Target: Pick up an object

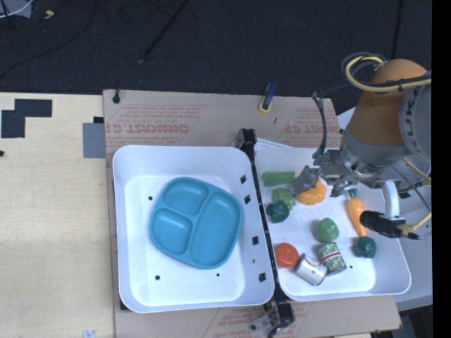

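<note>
Reaching low into the right bin [394, 277], claw [315, 182] right at the orange fruit [313, 193] near the bin's upper left beside the green vegetable [279, 178], grip state impossible to tell, likely approach step, next needing a firm close, then lift.

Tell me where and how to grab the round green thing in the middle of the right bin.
Take the round green object across its widest middle, coming straight down from above. It looks like a squat ball with bare bin floor around it, so fingers should fit on opposite sides. The small can sits just below, so closing left to right seems safest.
</note>
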Motion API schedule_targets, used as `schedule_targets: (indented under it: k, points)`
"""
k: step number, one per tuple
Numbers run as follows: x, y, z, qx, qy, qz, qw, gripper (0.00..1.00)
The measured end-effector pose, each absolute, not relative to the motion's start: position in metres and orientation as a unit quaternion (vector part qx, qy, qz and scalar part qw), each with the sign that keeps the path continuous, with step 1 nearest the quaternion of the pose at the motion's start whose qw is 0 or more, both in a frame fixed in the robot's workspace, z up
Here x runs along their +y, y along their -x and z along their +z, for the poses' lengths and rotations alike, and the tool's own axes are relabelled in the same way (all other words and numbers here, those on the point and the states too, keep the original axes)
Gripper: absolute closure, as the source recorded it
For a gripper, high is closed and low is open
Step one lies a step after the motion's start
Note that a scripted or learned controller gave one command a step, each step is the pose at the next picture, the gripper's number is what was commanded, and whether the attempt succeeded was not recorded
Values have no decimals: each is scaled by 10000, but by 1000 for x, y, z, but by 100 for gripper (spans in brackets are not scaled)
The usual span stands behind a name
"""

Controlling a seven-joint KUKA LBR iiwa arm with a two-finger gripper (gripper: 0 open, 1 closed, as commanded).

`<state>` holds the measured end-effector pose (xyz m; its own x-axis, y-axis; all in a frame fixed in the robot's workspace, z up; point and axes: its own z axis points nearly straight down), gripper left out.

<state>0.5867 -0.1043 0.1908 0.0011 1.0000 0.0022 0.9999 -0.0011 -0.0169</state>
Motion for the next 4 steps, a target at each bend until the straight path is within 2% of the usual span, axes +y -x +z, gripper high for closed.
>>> schedule_targets:
  k: [1, 2, 3, 4]
  points:
    - [-104, -590, 198, -7073, 7069, 11, 19, 0]
    - [-95, -586, 138, -7069, 7073, 24, 37, 0]
    - [-95, -586, 109, -7068, 7074, 5, 10, 0]
    - [-96, -586, 116, -7050, 7092, 16, 27, 100]
